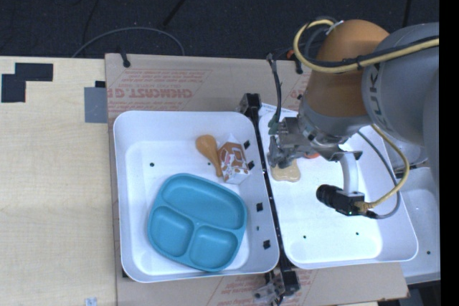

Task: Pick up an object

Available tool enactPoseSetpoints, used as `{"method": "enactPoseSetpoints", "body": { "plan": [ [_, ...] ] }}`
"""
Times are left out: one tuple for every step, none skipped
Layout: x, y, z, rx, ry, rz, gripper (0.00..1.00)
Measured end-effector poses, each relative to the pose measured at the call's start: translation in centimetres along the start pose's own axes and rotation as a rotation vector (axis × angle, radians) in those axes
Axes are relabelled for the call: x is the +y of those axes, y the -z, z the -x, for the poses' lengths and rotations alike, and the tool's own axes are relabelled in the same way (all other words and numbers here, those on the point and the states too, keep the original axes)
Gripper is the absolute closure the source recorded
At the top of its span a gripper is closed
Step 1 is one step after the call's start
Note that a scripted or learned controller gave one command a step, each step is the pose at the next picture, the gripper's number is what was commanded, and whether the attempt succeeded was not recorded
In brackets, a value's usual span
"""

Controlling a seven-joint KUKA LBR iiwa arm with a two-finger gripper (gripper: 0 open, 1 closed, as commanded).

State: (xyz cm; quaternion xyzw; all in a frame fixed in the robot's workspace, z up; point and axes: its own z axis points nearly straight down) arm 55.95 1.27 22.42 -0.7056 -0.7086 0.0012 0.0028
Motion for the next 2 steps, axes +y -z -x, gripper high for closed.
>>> {"method": "enactPoseSetpoints", "body": {
  "plan": [
    [-0.6, 1.0, -4.7, -0.002, 0.000, 0.004, 1.00],
    [-1.6, -0.6, -9.7, -0.001, 0.000, -0.001, 1.00]
  ]
}}
